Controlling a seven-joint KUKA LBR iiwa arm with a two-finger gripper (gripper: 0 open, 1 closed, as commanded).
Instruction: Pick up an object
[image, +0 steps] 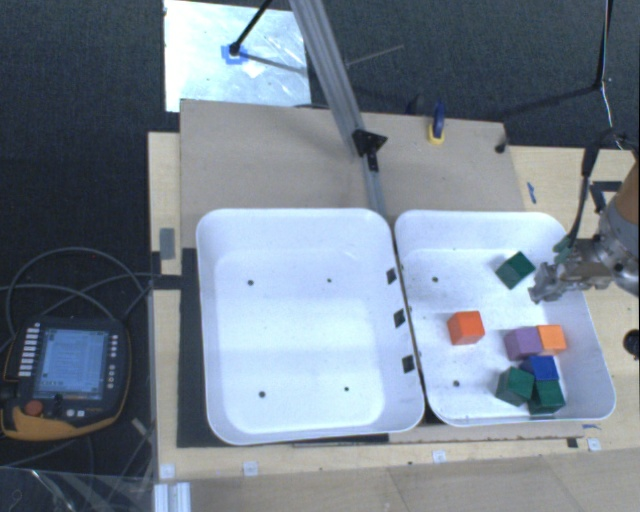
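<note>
My one camera: fixed above the worktop (300, 160), looking down at a slant, far enough to frame both white bins (300, 420).

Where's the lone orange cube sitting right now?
In the camera view, the orange cube sits alone in the right bin, toward its left-centre, left of the purple cube.

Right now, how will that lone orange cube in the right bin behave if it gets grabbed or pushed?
The orange cube looks rigid with flat faces, so it would likely slide rather than roll. It sits apart from the cluster, so a push probably disturbs nothing else. The right bin floor looks smooth, so it may skid easily.
</note>
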